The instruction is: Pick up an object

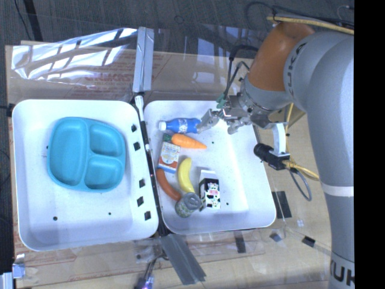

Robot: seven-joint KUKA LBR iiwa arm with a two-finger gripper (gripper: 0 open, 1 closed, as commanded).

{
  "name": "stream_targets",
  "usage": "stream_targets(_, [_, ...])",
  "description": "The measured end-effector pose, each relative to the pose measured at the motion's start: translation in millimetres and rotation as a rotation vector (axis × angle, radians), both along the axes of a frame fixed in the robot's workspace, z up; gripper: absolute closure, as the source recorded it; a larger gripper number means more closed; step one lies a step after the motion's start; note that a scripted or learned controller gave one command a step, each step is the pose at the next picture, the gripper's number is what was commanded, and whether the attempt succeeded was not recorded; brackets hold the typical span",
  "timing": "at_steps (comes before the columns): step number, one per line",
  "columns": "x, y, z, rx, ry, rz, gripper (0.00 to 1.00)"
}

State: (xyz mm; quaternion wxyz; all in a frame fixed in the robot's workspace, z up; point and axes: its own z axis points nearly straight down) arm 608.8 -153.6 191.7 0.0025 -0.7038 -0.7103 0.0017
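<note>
Currently the tool [224, 118] is hovering with fingers apart beside the blue bottle [180, 125] lying in the right bin [252, 185]; light, rigid, likely slippery, best gripped mid-body.

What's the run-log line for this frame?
phase: approach | pincer: over right bin, beside blue bottle, nothing seen held | nearby: carrot, banana | left bin: blue tray

Dark carpet floor [120, 5] behind wooden bench [301, 245]; glare on clear plastic sheet [72, 56].
</note>
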Motion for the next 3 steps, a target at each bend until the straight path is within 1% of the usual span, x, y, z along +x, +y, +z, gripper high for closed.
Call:
stream_targets(1, [12,37,-98,-0.001,-0.009,0.063,0.00])
stream_targets(2, [11,37,-89,-0.001,-0.003,0.068,1.00])
stream_targets(3, [2,32,36,-0.001,-0.005,0.217,1.00])
